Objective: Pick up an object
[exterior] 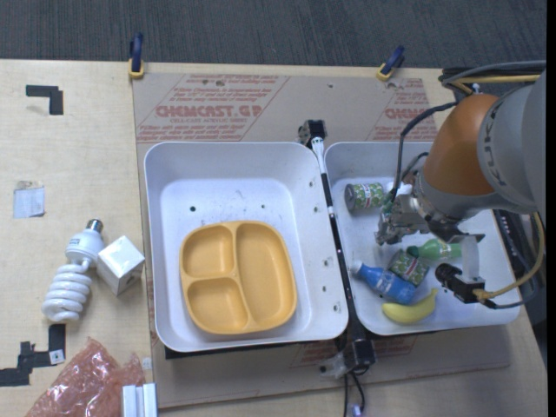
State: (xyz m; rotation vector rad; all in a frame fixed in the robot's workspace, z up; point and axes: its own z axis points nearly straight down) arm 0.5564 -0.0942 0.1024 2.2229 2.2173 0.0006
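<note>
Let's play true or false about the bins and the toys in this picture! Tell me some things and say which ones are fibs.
1. The yellow divided plate lies in the left bin. True.
2. The banana lies in the left bin. False: it lies in the right bin, near the front edge.
3. The gripper is over the right bin. True.
4. The spiral light bulb is inside a bin. False: it lies on the bench, left of both bins, beside a small white box.
5. A blue bottle lies next to the banana. True.
</note>
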